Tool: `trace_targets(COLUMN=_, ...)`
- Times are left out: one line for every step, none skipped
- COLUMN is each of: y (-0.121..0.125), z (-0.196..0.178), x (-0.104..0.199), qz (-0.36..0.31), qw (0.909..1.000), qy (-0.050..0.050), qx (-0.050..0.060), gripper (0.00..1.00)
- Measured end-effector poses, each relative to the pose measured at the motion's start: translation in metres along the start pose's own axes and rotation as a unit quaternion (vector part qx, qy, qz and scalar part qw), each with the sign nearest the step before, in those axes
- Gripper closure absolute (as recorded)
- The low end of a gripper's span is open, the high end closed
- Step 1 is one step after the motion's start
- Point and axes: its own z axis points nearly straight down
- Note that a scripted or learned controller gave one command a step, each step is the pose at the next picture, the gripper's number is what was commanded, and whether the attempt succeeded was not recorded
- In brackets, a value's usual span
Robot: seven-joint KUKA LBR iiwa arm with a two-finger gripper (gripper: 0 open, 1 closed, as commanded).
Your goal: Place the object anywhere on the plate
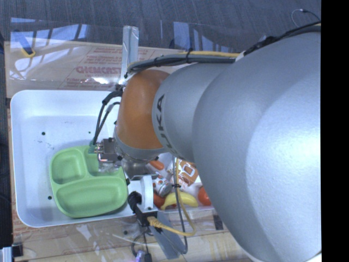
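A green divided plate (pixel 82 184) lies in the left white bin (pixel 32 119), toward its near right corner. The arm's wrist and gripper (pixel 112 160) hang over the plate's right edge, above the small upper-right compartment. The fingers are hidden under the wrist, and what sits between them cannot be made out. Several toy food items (pixel 180 187), among them a yellow banana (pixel 182 201) and orange pieces, lie in the right bin just under the arm.
The big grey arm (pixel 245 146) with its orange band (pixel 139 113) covers most of the right bin. A vertical clear divider (pixel 130 42) rises at the back between the bins. Cables (pixel 158 225) trail over the front bench edge.
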Motion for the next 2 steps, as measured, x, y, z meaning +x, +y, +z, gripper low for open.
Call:
trace_targets(y=0.001, z=-0.009, x=0.0, qz=-0.002, qw=1.0, qy=0.0, qx=0.001, gripper=1.0)
trace_targets(y=0.032, z=-0.021, x=-0.002, qz=-0.068, qw=0.9977, qy=0.0, qx=-0.001, gripper=1.0)
